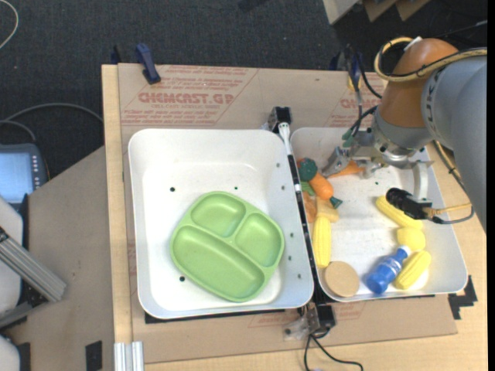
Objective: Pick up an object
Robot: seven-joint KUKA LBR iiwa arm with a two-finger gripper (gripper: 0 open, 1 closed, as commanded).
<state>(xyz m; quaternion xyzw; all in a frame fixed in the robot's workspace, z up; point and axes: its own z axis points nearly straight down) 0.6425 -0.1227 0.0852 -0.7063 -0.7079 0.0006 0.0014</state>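
Observation:
The right bin (445,238) holds several toys. An orange carrot (321,185) with a green top (308,166) lies by its left wall, above a yellow corn cob (322,238). A tan disc (341,278), a blue bottle (385,271) and a yellow piece (414,267) sit along the front. A yellow banana (404,216) with a black tip lies at the right. My gripper (354,163) hangs low over the bin's back part, just right of the carrot. A small orange shape shows under it; whether it is gripped is unclear.
The left bin (155,161) carries a green divided plate (227,243). A black clamp (280,118) sits on the divider between the bins. The grey arm (456,91) fills the upper right, over the right bin's back corner.

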